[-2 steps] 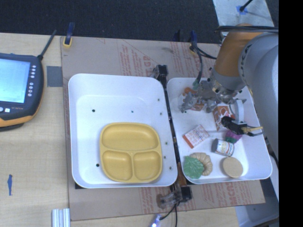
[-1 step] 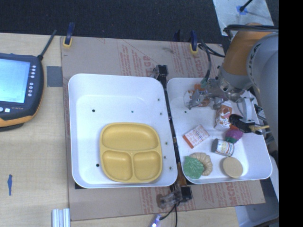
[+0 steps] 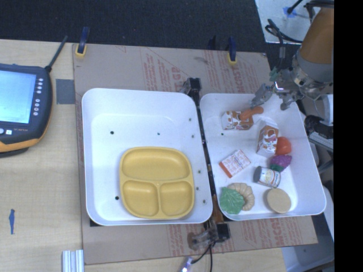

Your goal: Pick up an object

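The right bin (image 3: pixel 306 181) holds several small toy foods. A brown and white carton (image 3: pixel 235 120) lies at the back beside an orange piece (image 3: pixel 253 113). A small milk carton (image 3: pixel 267 139) stands by a red tomato (image 3: pixel 284 145) and purple grapes (image 3: pixel 280 162). Nearer the front lie a red and white packet (image 3: pixel 235 162), a can (image 3: pixel 267 176), a green leaf (image 3: pixel 230 200), a tan pastry (image 3: pixel 245 192) and a round tan biscuit (image 3: pixel 278 200). My gripper (image 3: pixel 277 97) hangs over the bin's far right corner, open, with nothing between its fingers, just right of the orange piece.
The left bin (image 3: pixel 102 123) holds a yellow divided plate (image 3: pixel 157 182). A tablet-like pendant (image 3: pixel 22 103) lies on the bench at far left. Clamps (image 3: pixel 231 50) sit at the board's back edge. Cables and a clip (image 3: pixel 207 238) sit at the front between the bins.
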